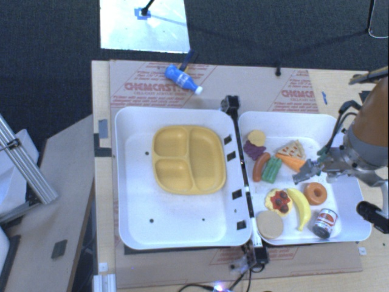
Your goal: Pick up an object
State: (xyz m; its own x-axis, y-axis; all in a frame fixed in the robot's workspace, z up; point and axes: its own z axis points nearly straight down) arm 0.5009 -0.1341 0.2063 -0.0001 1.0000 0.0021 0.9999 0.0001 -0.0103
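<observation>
A: Which step is the arm (371, 126) in?

B: The approach, by the look of it. The jaws (306, 173) hang low over the right bin (349, 190), among the toy food, and nothing sits between them. Whether they are parted or closed cannot be told from this slant.

A: What lies closest to them?

B: The doughnut (315, 194) sits just below the jaws, toward the near edge of the table (103, 163). The orange wedge (291, 160) and the sandwich slice (293, 148) lie just beyond them on the far-left side. The green piece (271, 169) and the sausage (261, 165) are further left, the banana (299, 207) and the little pizza (279, 201) below-left, and the can (324, 223) well below.

A: And the left bin (130, 181)?

B: It holds a yellow divided plate (188, 159), well apart from the jaws on the left.

A: So what does the next move call for?

B: Likely a settled target. The pieces crowd each other, so the jaws need to drop squarely over one piece, perhaps the doughnut or the orange wedge, and close without nudging its neighbours, then lift straight up.
</observation>
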